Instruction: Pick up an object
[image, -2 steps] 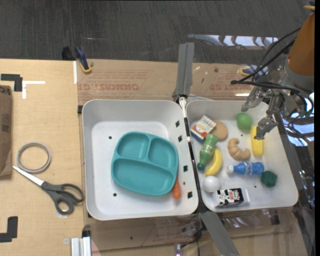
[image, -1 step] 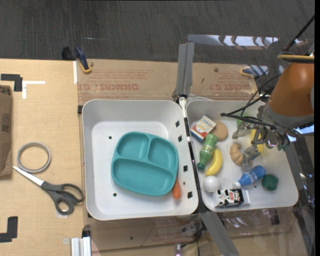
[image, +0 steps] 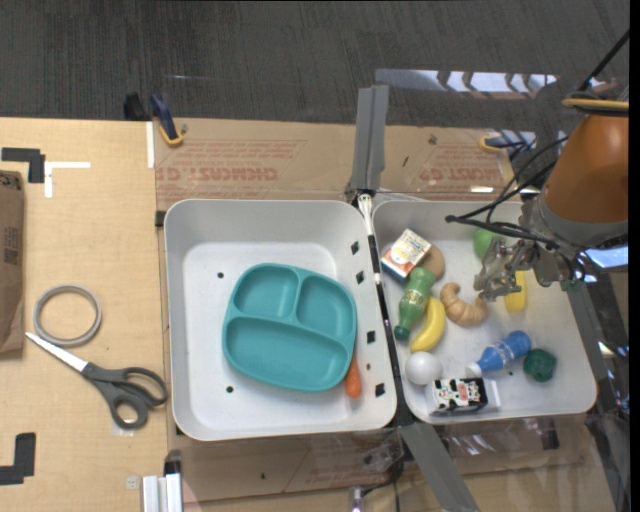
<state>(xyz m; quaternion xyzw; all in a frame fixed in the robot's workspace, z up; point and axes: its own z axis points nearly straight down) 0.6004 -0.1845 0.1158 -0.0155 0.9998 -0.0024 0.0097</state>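
Cardboard-topped bench carries two white bins. Nearest in the right bin (image: 560, 400), below my gripper (image: 497, 280), lie a milk carton (image: 461, 394), white ball (image: 422, 367) and blue bottle (image: 503, 352). A croissant (image: 464, 305) sits just left of the gripper. Whether my gripper grasps anything, I cannot tell.

Both white bins (image: 190, 330) are presenting as smooth, slightly glossy plastic; the teal divided plate (image: 290, 327) is showing a matt plastic finish; the bench (image: 90, 420) is appearing as pale, matt wood-look board; the scissors (image: 100, 377) are showing bare metal blades with grey plastic handles; the tape roll (image: 67, 313) is looking glossy.
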